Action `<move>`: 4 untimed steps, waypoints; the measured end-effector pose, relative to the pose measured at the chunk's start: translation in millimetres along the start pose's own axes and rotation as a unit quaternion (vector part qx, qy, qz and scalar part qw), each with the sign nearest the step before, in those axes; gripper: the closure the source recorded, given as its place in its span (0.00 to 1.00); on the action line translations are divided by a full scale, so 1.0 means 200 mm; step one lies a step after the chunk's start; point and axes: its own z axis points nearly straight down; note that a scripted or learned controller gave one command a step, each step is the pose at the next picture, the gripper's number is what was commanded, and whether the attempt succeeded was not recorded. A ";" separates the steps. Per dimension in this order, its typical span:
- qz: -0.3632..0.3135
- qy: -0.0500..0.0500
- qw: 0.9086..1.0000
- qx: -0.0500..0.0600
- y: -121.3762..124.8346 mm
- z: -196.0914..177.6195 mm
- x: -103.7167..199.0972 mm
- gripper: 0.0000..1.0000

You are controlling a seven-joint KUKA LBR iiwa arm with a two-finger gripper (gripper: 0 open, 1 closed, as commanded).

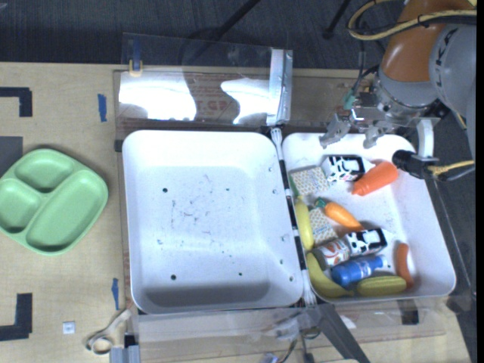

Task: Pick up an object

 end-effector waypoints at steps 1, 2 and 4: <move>-0.010 0.000 1.000 -0.001 -0.48 0.30 -0.21 0.00; 0.060 0.000 0.998 -0.001 -0.56 0.09 -0.10 0.00; -0.294 -0.002 0.956 -0.003 -0.49 0.53 -0.25 0.00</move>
